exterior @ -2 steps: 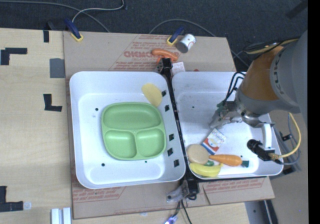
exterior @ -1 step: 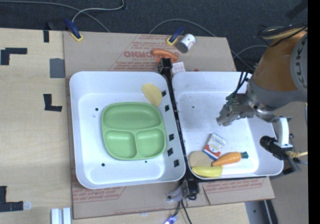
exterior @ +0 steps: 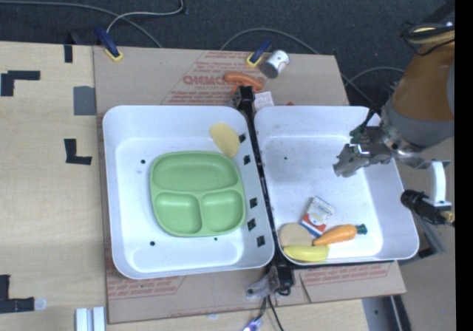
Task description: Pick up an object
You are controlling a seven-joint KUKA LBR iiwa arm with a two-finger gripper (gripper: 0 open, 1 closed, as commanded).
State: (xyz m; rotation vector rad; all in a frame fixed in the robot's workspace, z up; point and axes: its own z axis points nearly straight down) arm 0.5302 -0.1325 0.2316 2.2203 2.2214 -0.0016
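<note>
Nothing is picked yet: the gripper [exterior: 347,165], its opening impossible to judge, hovers above and well apart from the carrot [exterior: 338,234] in the right bin [exterior: 384,196].

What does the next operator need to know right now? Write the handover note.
Hand: hovering over the right bin, nothing visibly held; finger state unclear.
Right bin, near corner: carrot, banana, tan round piece, small carton, clustered together.
Left bin: green divided plate, yellow piece at the far edge by the divider.
Done: nothing picked yet.
Left: descend on one object, grasp, lift.
</note>
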